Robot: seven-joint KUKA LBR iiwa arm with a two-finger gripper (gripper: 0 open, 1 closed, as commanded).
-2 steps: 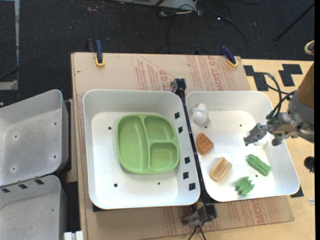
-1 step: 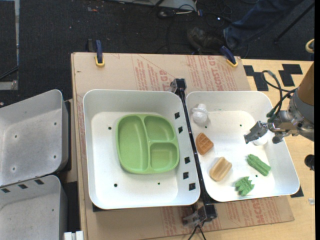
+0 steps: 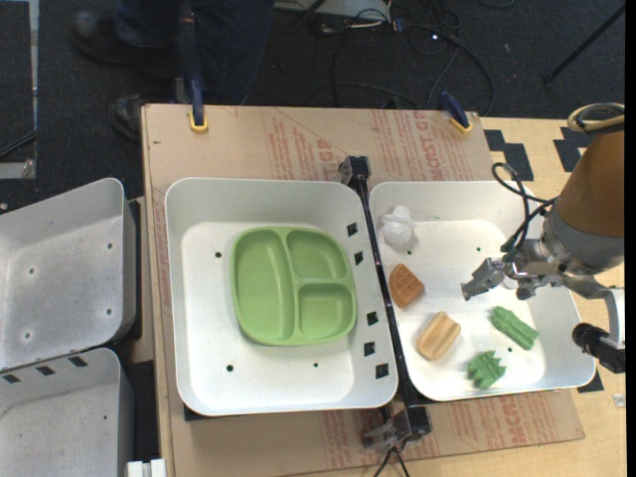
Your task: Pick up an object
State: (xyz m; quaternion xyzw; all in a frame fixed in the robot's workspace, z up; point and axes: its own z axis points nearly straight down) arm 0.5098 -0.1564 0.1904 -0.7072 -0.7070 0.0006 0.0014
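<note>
1. Two white bins sit side by side on my bench: the left bin (image 3: 189,266) holds a green divided plate (image 3: 294,286), the right bin (image 3: 447,207) holds the loose items
2. I see the gripper (image 3: 479,284) hanging over the right bin, the arm reaching in from the right; nothing sits between its fingers, and I cannot tell how far apart they stand
3. Nearest the gripper are a waffle-like brown piece (image 3: 405,285) to its left and a tan bread roll (image 3: 438,336) below it, both apart from it
4. A green pod-shaped toy (image 3: 514,327) lies below the wrist, with a smaller green leafy piece (image 3: 486,369) near the bin's front wall
5. A crumpled white object (image 3: 397,227) rests near the divider at the back
</note>
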